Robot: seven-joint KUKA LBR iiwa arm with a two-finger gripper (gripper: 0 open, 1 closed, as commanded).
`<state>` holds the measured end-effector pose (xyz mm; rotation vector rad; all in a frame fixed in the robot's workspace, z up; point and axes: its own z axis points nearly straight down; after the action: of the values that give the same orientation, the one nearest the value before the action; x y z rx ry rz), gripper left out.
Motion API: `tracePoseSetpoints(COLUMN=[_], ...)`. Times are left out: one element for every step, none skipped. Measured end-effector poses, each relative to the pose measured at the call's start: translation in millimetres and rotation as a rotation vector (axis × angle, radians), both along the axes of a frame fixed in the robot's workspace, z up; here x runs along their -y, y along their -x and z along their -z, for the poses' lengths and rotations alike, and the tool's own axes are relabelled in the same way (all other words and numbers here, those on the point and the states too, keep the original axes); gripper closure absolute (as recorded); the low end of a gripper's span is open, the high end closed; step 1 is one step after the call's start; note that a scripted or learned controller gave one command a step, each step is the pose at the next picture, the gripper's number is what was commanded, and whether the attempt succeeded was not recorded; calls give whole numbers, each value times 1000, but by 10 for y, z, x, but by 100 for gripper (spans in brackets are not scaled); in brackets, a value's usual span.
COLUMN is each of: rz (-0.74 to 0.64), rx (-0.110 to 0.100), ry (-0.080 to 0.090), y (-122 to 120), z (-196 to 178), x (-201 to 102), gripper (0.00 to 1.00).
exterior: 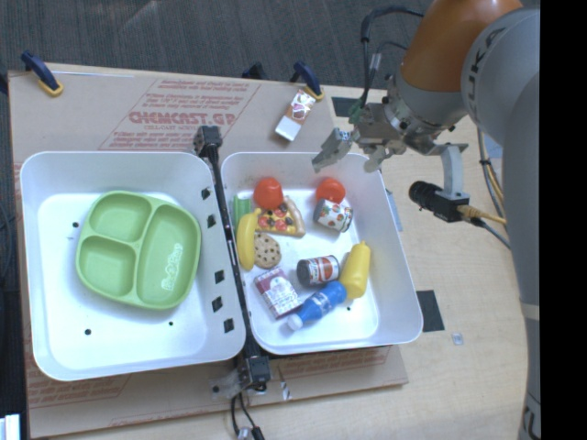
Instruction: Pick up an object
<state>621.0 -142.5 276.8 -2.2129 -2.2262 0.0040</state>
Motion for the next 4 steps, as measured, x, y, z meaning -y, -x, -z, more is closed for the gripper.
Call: tracePoseSetpoints(rz=[1, -2, -8, 0], rx=[-3, 1, 1, 5], ry=[0, -1, 1, 1], y=[859, 1345, 1339, 1437], z=[1213, 1740, 1639, 498], x=[697, 686, 688, 455], gripper=[0, 0, 100, 100])
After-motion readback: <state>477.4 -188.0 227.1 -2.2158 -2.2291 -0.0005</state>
